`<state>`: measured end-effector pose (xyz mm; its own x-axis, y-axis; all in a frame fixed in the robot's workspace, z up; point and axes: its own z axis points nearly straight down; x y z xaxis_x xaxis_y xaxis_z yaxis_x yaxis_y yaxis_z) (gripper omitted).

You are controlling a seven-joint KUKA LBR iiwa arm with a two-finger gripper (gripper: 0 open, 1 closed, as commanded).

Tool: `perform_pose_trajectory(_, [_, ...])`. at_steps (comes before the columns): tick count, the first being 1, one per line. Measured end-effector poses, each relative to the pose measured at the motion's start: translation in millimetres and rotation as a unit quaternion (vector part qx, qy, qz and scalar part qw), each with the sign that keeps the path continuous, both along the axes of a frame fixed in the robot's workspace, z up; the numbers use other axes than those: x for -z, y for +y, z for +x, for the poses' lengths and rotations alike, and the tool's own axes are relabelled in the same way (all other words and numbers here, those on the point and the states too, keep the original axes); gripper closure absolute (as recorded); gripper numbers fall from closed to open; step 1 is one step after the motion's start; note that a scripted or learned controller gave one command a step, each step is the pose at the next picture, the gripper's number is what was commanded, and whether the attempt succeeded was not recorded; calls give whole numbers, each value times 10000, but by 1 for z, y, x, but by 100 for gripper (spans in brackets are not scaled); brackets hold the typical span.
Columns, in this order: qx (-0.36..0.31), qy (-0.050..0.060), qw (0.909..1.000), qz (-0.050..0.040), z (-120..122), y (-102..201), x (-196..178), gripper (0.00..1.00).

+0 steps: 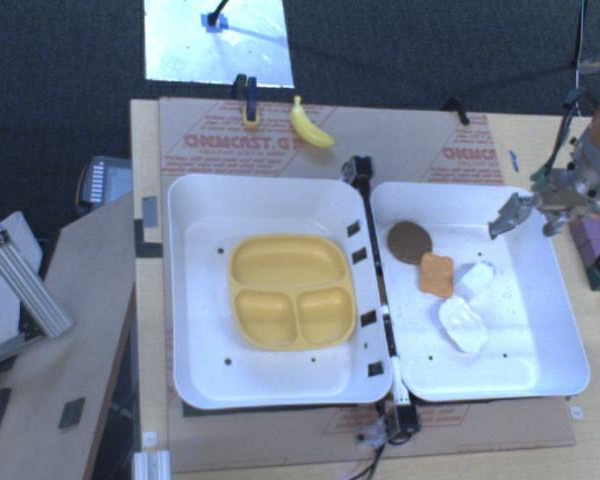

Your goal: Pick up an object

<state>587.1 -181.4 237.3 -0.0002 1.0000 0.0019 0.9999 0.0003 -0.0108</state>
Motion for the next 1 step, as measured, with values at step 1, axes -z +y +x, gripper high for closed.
perform_pose_trajectory(1, [-16,-62,10000,-12,2,1,-8,0])
